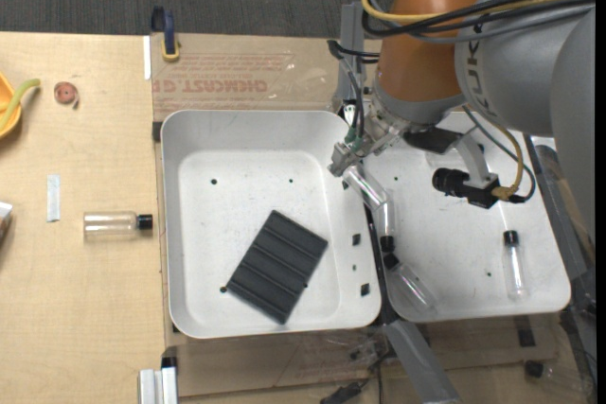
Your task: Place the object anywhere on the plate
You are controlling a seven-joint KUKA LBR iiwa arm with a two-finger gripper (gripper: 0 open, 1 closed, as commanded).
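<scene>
dark ribbed plate (277,265): flat in left bin (189,232). claw (386,241): over the bins' shared rim; finger state cannot be told. release is best made centred above the plate.

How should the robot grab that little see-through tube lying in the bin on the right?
Probably across the middle of the clear tube, coming straight down from above. It lies flat on the floor of the right bin, long and thin, its dark cap at the far end. Fingers set on either long side would close across its narrow width. Nothing lies close beside it, so there is room to come down.
</scene>
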